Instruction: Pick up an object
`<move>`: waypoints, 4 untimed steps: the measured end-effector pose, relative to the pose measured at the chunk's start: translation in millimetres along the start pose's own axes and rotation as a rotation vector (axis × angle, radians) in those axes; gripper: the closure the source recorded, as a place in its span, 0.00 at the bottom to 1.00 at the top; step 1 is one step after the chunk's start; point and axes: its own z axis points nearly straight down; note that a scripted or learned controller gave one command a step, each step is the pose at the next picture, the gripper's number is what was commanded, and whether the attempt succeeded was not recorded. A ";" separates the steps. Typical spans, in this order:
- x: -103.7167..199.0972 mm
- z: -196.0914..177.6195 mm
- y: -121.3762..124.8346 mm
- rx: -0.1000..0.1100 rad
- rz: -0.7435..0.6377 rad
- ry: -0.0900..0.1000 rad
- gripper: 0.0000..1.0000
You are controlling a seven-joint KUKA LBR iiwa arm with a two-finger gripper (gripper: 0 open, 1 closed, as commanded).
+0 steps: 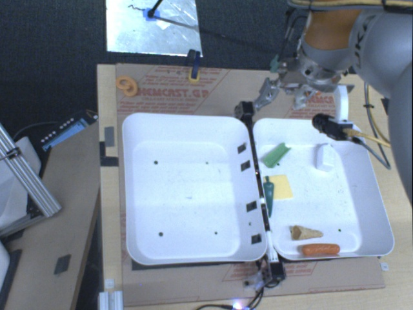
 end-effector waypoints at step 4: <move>150.7 -149.2 1.5 -0.002 0.004 -0.001 1.00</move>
